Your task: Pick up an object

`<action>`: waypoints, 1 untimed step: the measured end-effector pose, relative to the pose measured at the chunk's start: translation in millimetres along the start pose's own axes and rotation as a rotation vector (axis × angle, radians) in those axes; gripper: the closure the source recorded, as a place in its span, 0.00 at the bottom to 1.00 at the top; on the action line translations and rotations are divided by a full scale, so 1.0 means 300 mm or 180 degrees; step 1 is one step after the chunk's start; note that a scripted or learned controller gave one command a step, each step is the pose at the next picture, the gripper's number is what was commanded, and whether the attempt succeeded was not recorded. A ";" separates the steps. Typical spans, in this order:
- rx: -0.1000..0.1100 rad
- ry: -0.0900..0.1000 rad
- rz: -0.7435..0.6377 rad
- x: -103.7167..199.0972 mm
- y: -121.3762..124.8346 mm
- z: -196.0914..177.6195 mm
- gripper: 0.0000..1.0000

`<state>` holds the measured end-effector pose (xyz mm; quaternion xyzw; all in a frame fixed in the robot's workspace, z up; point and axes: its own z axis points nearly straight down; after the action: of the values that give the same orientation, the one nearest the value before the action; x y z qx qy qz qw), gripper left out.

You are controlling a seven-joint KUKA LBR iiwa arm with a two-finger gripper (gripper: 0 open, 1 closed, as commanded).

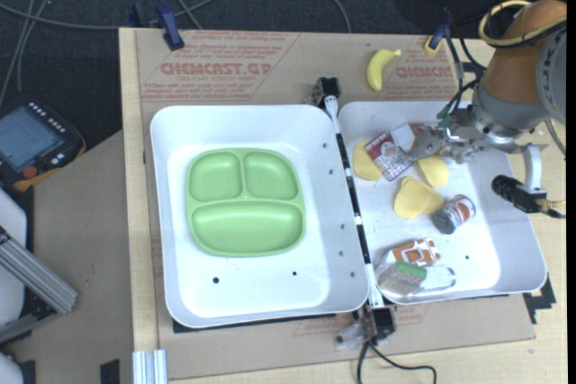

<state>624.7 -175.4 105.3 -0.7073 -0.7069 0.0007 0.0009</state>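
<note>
- The pincer (pixel 427 145) hangs low at the 12 o'clock side of the right bin (pixel 504 243). Its tip is a clutter of grey metal, so I cannot tell how far open it is or whether it has hold of anything.
- A red-and-white packet (pixel 390 156), flat and crinkled, lies at the pincer's 9 o'clock. Whether its near corner touches the tip is hard to make out.
- A wall-side yellow lump (pixel 363 163), smooth and rounded, sits at the packet's 9 o'clock against the bin wall, partly covered by the packet.
- A small yellow lump (pixel 436 172) lies just at the pincer's 6 o'clock, close under the tip.
- A large yellow lump (pixel 412 199), wedge-like and matte, rests near the bin's middle.
- A little can (pixel 453 213), grey metal with a red label, lies on its side just at the large lump's 3 o'clock.
- A clear bagged package (pixel 412 265) with orange and brown print fills the bin's 7 o'clock corner. Its glossy wrap hides what is inside.
- The left bin (pixel 180 283) holds a green plate (pixel 245 200) of smooth plastic with three compartments.
- A banana (pixel 382 67) lies on the cardboard-topped counter (pixel 225 72), outside the right bin at its 11 o'clock.
- Two blue clamps grip the counter's far edge, one (pixel 168 24) at 11 o'clock and one (pixel 438 38) at 1 o'clock.
- The arm (pixel 517 72), grey and orange, is cut off by the view's 3 o'clock edge.
</note>
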 end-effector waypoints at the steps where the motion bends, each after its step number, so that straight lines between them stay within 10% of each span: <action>1: -0.0015 -0.0004 0.0000 0.000 0.005 -0.038 1.00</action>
<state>626.1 -175.4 116.7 -0.7073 -0.7069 -0.0005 -0.0011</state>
